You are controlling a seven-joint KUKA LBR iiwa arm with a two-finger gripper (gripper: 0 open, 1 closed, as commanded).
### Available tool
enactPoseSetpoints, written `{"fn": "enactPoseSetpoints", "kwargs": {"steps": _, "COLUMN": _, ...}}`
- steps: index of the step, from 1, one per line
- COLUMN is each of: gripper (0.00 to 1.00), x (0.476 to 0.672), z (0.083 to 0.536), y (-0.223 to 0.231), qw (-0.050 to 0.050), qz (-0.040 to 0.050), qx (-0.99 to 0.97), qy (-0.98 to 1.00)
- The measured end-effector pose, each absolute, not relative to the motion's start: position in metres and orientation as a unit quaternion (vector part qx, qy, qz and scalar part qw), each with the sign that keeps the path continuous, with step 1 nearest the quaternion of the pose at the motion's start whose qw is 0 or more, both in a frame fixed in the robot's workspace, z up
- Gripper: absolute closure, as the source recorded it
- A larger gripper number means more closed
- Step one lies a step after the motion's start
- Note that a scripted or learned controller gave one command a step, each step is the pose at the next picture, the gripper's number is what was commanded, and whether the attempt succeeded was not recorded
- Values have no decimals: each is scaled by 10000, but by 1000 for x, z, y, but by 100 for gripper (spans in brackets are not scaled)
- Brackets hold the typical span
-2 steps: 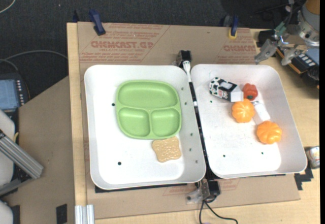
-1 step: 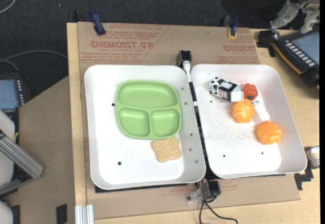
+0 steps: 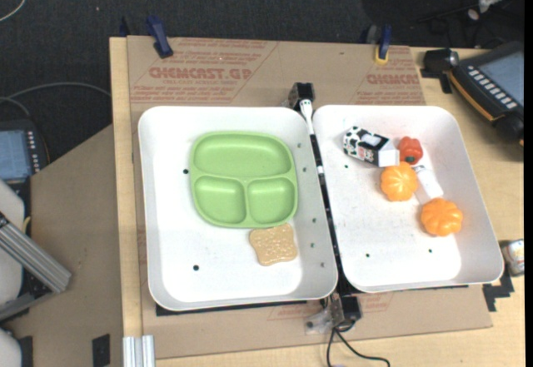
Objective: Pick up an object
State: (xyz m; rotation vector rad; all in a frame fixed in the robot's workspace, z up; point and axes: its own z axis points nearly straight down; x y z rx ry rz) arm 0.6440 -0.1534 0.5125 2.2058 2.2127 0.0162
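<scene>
The right bin [image 3: 366, 257] holds a black-and-white cow-patterned toy [image 3: 364, 145], a small red piece [image 3: 410, 149], a white strip [image 3: 428, 184] and two orange pumpkin-shaped toys [image 3: 399, 182] [image 3: 440, 217]. In the left bin [image 3: 166, 257] lie a green three-compartment plate [image 3: 243, 178] and a tan toast-like piece [image 3: 274, 245] just below it.
Both bins rest on a cardboard sheet [image 3: 250, 66] held by blue and yellow clamps [image 3: 158, 37] at its far edge. A black tablet-like device [image 3: 491, 86] lies at the right. Cables and a bracket [image 3: 341, 315] sit between the bins at the front.
</scene>
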Motion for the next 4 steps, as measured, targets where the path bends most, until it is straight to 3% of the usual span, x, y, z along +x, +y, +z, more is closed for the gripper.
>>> {"fn": "enactPoseSetpoints", "kwargs": {"steps": 1, "gripper": 0, "x": 579, "z": 461, "y": -57, "qw": -31, "qz": -7, "qx": 7039, "qy": 7103}}
{"fn": "enactPoseSetpoints", "kwargs": {"steps": 2, "gripper": 0, "x": 565, "z": 541, "y": -72, "qw": 49, "qz": 35, "qx": 7072, "qy": 7070}}
{"fn": "enactPoseSetpoints", "kwargs": {"steps": 3, "gripper": 0, "x": 495, "z": 501, "y": -39, "qw": -24, "qz": -10, "qx": 7061, "qy": 7081}}
{"fn": "enactPoseSetpoints", "kwargs": {"steps": 4, "gripper": 0, "x": 479, "z": 538, "y": 39, "qw": 13, "qz": 30, "qx": 7035, "qy": 7107}}
